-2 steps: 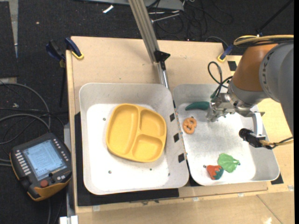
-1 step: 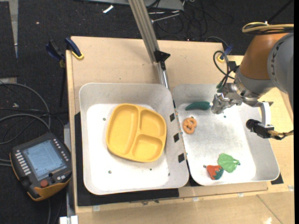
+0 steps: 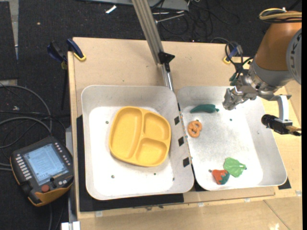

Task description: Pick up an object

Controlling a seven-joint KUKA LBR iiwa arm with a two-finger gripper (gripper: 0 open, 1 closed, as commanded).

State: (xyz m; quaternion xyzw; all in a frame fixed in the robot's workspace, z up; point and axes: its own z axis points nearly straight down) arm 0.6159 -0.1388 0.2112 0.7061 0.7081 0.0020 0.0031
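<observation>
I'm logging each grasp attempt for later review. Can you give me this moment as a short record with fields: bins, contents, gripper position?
left bin: holds a yellow divided tray
right bin: holds a dark green pepper, a pretzel, a light green piece and a red-orange piece
green and red-orange pieces: touching, near the bin's front edge
gripper: over the back of the right bin, just right of the pepper
held object: none seen between the fingers
</observation>
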